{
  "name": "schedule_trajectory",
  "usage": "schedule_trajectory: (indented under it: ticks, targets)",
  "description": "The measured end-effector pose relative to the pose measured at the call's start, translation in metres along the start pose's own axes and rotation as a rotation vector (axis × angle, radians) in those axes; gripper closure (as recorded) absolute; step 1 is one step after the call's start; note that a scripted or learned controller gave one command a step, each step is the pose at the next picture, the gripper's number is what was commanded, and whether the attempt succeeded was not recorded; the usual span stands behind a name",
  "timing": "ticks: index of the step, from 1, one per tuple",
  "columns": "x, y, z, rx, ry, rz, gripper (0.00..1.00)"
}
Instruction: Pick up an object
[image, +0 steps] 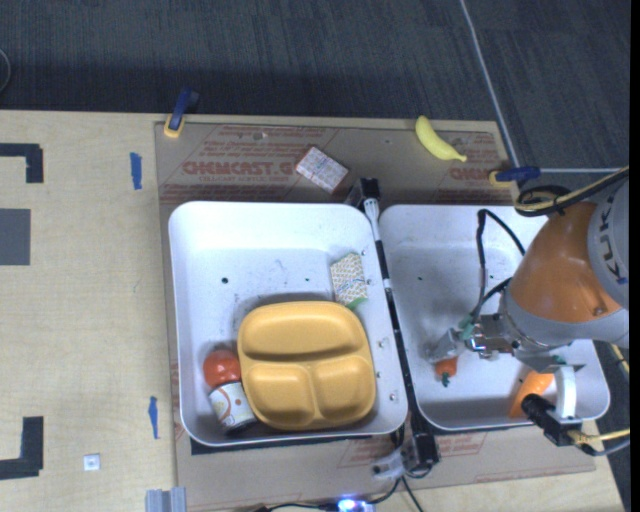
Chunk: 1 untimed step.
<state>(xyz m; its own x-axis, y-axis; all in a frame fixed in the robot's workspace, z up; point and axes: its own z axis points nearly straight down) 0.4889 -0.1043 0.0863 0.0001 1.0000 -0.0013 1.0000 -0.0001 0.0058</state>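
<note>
My gripper (444, 352) is low in the right bin (430, 250), near its front left part, reaching in from the right. A small orange-red thing (445, 369) lies right at the gripper's tip, touching or just under it; whether it is held cannot be made out. The left bin (200, 240) holds a large yellow divided plate (305, 362), a red-orange ball (221, 367) with a small white can (231, 405) at its front left, and a patterned packet (348, 278) by the right wall.
An orange piece (531, 387) shows at the right bin's front right, beside the arm. A yellow banana (438, 140) and a small patterned box (321, 168) lie on the cardboard behind the bins. The back of the right bin is bare white floor.
</note>
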Motion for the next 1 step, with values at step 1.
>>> schedule_trajectory:
  ticks: [1]
  targets:
    - [0.0122,-0.0076,0.0001,0.001,0.001,0.000,0.00]
